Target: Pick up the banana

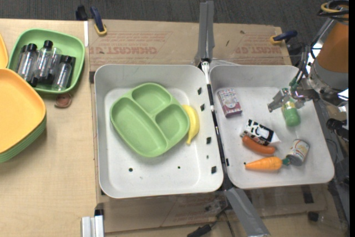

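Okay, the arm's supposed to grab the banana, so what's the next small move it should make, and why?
Probably travel left, across the divider toward the left bin. The gripper sits over the right bin, next to a green bottle, while the banana lies in the left bin against the right edge of the green divided plate.

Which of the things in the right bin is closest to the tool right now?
The green bottle, upright near the right bin's far right side. It sits right beside the tool, while the carrot, can and pink box lie well away.
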